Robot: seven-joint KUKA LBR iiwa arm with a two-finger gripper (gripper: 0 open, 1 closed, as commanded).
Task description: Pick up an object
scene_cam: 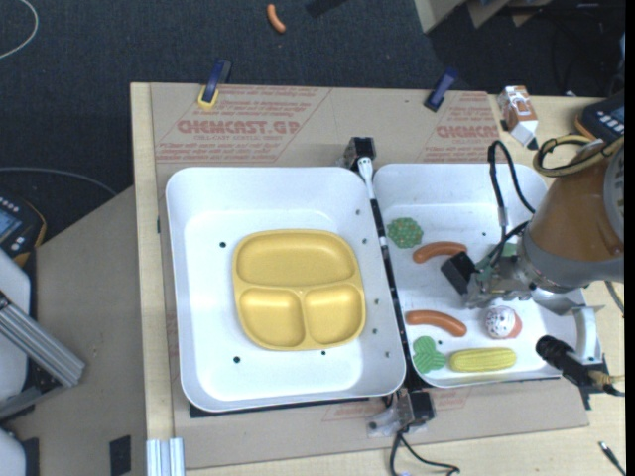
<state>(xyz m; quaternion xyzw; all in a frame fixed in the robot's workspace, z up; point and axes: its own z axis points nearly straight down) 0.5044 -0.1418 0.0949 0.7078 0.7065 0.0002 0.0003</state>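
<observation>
- Hovering low in the right bin [437, 178], the pincer [464, 272] sits between two sausages; whether it is apart or together cannot be told.
- Upper sausage [438, 252] lies just above the pincer; lower sausage [435, 320] lies below it.
- Ball [500, 322], white with red marks, rests beside the wrist.
- Corn [483, 360] lies at the bin's near edge, touching a green piece [427, 354].
- Another green piece [404, 232] lies near the bin's left wall.
- Left bin [198, 266] holds a yellow tray [298, 288] with three compartments.
- Both bins rest on the tabletop [149, 216].
</observation>
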